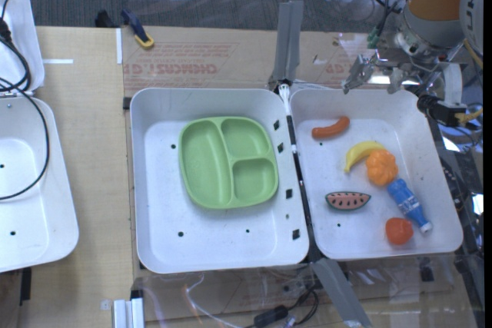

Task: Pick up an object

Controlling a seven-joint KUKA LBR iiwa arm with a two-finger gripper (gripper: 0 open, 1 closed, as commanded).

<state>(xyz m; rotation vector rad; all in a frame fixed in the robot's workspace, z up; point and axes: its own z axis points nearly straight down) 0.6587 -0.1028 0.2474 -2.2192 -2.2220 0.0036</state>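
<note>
White plastic makes up both bins, set side by side in the middle of the frame. Left bin (154, 242) holds a green plate (228, 161) with three compartments, lying flat just left of the divider between the bins. Right bin (438, 234) carries the toys: a sausage (330, 127) near its upper left corner, a watermelon slice (347, 200) lower down, a banana (360, 154) at the centre touching an orange lumpy toy (381, 167), then a blue bottle (407, 204) slanting down to the right, its upper end just beside the orange toy, and a red-orange ball (398, 230) just beside the bottle, near the bottom edge. At the upper right of the frame the gripper (367, 74) hangs over the bin's far rim, above and right of the sausage and well apart from every toy; nothing lies between its fingers, and whether they stand wide or narrow I cannot tell. Cardboard (192, 61) lies behind the bins, with a small blue and yellow clamp (137, 29) at its upper left.
</note>
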